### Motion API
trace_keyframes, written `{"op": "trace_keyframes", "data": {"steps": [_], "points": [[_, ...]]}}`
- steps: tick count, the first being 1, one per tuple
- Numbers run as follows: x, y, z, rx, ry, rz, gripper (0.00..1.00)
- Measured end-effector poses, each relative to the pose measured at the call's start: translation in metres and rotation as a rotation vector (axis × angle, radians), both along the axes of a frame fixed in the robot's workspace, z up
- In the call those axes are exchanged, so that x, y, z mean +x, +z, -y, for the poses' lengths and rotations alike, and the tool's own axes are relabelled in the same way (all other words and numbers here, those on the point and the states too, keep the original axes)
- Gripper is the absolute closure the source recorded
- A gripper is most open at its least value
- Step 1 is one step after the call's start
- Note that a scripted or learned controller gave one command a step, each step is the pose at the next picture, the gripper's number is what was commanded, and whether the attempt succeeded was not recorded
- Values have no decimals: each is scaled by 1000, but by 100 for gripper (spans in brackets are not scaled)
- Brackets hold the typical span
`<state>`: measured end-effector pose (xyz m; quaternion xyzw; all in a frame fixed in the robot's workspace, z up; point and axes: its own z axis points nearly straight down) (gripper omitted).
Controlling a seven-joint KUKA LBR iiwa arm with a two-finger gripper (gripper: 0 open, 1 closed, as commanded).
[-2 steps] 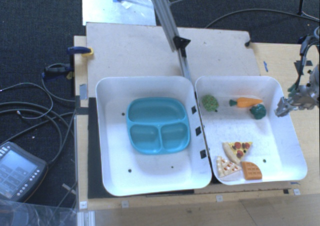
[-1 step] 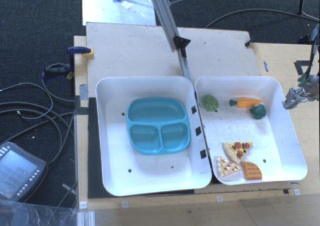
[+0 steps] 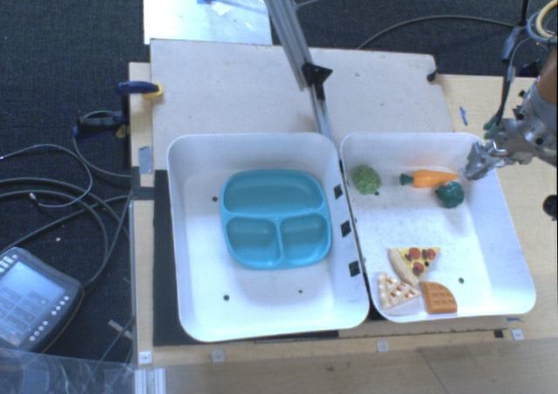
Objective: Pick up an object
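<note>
Nearest items: we see a waffle-like orange square [image 3: 438, 298], a pale cracker wedge [image 3: 393, 290] and a pizza slice [image 3: 416, 261] grouped at the near end of the right bin [image 3: 514, 275], all lying on its floor, untouched.
Left bin: we find a blue divided plate [image 3: 275, 216] lying flat in the middle of the left bin [image 3: 196, 244]; its three compartments look bare.
Middle of right bin: we note a dark green lump [image 3: 450, 194], just near of the carrot's right end, close to or touching it; we cannot tell which.
Far part of right bin: we see a toy carrot [image 3: 430, 179] lying crosswise and a green broccoli-like piece [image 3: 366, 180] to its left, near the wall between the bins.
End effector [image 3: 480, 162]: we place it low over the right bin's far right corner, just right of the carrot's tip. We cannot tell whether its grasping parts are spread or pressed together, and we see nothing in them.
Progress: we judge the pick not yet made; every object lies in the bin. Closing on one, probably the carrot or the dark green lump, and lifting it are left.
Table [image 3: 261, 87]: we see bare pale board beyond the bins.
</note>
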<state>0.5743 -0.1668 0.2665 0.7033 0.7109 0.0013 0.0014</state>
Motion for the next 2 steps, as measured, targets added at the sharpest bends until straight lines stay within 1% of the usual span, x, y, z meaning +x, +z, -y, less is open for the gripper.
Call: {"op": "trace_keyframes", "data": {"steps": [1,2], "points": [[14,-12,-44,1,0,-2,100],[28,-8,-102,2,1,-1,100]]}}
